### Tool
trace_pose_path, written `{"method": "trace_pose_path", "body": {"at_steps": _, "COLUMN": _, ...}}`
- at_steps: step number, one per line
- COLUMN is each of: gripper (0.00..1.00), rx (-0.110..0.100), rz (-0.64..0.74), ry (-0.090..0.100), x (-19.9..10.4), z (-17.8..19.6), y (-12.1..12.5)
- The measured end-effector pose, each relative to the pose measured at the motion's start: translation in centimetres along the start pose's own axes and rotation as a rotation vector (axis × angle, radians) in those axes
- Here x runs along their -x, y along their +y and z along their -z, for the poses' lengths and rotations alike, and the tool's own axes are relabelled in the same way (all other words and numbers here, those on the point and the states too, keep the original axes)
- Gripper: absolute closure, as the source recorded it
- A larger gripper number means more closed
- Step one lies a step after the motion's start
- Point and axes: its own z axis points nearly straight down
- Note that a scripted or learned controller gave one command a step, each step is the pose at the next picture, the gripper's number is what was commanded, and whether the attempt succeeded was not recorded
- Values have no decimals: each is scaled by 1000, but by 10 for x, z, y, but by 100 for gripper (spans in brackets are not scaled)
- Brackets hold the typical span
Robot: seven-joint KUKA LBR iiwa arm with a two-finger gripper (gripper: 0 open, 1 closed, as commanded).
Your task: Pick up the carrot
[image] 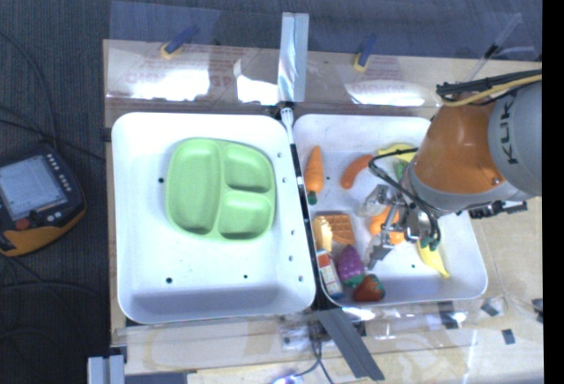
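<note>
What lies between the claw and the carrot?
In the camera view, only bare white bin floor lies between the claw and the carrot.

Two shallow white plastic bins (132, 224) sit on a pale wooden desk (520, 303) — the desk a light tan, the floor around it dark grey with a fine ribbed weave. In the left bin lies a lime-green plastic divided plate (220, 187). The right bin holds an orange toy carrot with a green tip (313, 171), a curved orange-red toy pepper (356, 169), a yellow toy banana (433, 257), a purple toy grape bunch (350, 262) and a red toy strawberry (369, 288). The grey robot arm (529, 140) carries a broad orange band — the metal tool (385, 237) below is silver-grey with black cabling.
</note>
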Motion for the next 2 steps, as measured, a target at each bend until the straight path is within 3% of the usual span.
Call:
{"method": "trace_pose_path", "body": {"at_steps": 1, "gripper": 100, "rx": -2, "rz": 1, "ry": -4, "x": 2, "z": 11, "y": 1}}
{"method": "trace_pose_path", "body": {"at_steps": 2, "gripper": 100, "rx": 2, "rz": -95, "ry": 11, "x": -56, "z": 96, "y": 87}}
